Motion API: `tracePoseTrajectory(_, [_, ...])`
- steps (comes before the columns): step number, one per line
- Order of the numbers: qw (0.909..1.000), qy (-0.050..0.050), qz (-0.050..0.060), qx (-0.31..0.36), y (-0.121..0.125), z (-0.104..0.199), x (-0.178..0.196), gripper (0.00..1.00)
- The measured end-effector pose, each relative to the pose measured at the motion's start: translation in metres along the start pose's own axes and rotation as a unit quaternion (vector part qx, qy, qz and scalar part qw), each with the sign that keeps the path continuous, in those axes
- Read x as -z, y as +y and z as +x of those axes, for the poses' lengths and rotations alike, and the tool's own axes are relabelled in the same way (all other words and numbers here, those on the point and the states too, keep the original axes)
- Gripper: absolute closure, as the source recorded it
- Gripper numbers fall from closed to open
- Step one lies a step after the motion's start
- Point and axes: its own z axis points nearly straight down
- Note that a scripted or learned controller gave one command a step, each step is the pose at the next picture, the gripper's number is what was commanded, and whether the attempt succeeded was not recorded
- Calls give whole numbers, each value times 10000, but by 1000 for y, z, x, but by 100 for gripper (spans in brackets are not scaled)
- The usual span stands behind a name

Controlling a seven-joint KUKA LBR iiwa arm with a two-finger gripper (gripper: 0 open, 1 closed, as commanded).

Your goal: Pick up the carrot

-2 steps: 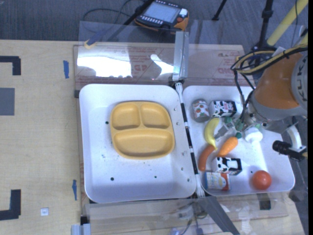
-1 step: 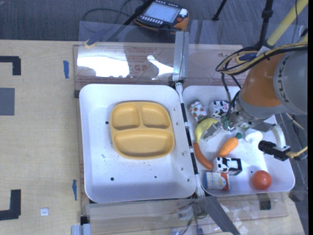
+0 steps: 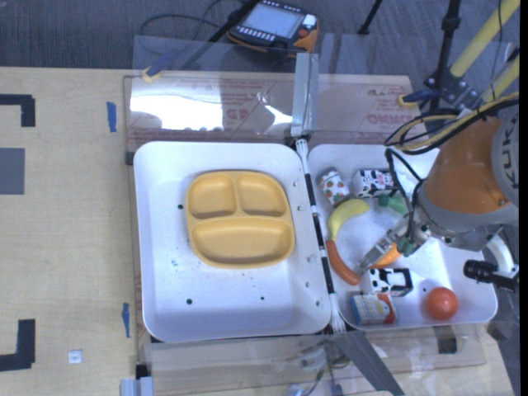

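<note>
The carrot (image 3: 341,263) is a long orange piece lying slantwise at the left side of the right bin (image 3: 474,313), close to the divider. My gripper (image 3: 373,260) hangs low over the middle of that bin, just right of the carrot's lower end, pointing down and to the left. A small orange and green bit (image 3: 391,256) shows right beside the gripper tip. I cannot make out whether it touches the gripper. The grey arm with its orange band (image 3: 466,176) covers the bin's right part.
In the right bin lie a yellow-green banana (image 3: 348,214), a spotted mushroom toy (image 3: 332,186), two black-and-white pieces (image 3: 375,181) (image 3: 390,280), a small can (image 3: 371,308) and a red tomato (image 3: 441,303). The left bin (image 3: 157,246) holds a yellow divided plate (image 3: 239,218).
</note>
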Motion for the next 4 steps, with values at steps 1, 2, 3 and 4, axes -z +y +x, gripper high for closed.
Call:
tracePoseTrajectory(1, [10000,-22,-28,-10,2,-1,11,100])
tracePoseTrajectory(2, [9954,-13,4,960,-72,-13,1,100])
tracePoseTrajectory(3, [9978,-2,8,-656,-43,10,105,100])
tracePoseTrajectory(4, [9978,-2,9,-658,-43,10,105,0])
